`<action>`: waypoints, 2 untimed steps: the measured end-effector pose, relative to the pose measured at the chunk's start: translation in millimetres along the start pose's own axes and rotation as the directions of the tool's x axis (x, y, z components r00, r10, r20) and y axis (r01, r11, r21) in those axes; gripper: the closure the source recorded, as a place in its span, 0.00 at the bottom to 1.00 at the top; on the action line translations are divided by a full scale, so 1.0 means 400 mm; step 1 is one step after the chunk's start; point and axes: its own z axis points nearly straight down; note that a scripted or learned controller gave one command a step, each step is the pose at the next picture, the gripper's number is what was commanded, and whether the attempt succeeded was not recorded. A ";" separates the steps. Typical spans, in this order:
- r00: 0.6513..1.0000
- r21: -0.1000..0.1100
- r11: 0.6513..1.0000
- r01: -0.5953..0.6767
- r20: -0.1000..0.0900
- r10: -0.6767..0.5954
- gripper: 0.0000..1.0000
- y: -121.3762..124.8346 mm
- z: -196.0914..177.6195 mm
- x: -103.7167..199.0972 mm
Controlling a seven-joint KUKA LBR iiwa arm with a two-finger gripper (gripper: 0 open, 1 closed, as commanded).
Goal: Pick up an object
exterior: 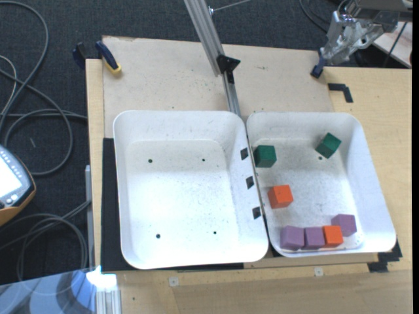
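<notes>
In the right bin [366,175] we count seven blocks. Two green blocks [264,156] sit near its far side, well apart. One orange block [280,196] lies alone mid-bin; a second orange one [333,235] sits in the near row among three purple blocks [292,237]. The gripper [340,44] hangs beyond the bins at the bench's far right; we cannot tell its jaw state. The left bin [131,175] adjoins.

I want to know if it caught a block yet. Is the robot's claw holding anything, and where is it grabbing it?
Nothing is held. The gripper is up past the far edge of the right bin, with nothing between its fingers, and the blocks all lie in that bin.
</notes>
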 end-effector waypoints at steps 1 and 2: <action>1.000 -0.003 1.000 -0.012 0.004 0.012 1.00 0.166 0.005 -0.060; 1.000 0.000 1.000 -0.001 0.000 0.001 1.00 0.124 0.001 0.128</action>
